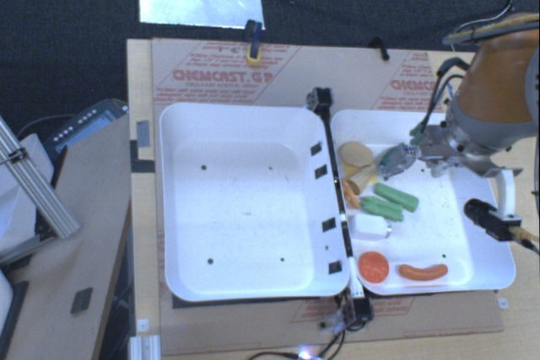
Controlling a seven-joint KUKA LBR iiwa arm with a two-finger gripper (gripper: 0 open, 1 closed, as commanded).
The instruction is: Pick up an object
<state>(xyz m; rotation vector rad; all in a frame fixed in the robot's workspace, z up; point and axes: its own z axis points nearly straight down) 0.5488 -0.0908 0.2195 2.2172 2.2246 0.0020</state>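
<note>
The right bin [472,257] holds several small items. A tan round piece [356,154] lies at its upper left, with an orange carrot-like piece [350,199] just below it. Two green pods [396,197] [380,209] lie side by side near the middle, above a white block [371,226]. A red tomato [374,266] and an orange-red sausage [423,271] rest along the front wall. My gripper [395,161] hangs over the bin's upper middle, just right of the tan piece and above the green pods. Nothing visibly sits in it.
The left bin [181,181] sits beside the right one, joined by a black clipped seam [331,190]. The grey arm with its orange band [502,84] fills the upper right. A black fitting [489,219] overhangs the right bin's edge. A tilted panel [84,124] stands at left.
</note>
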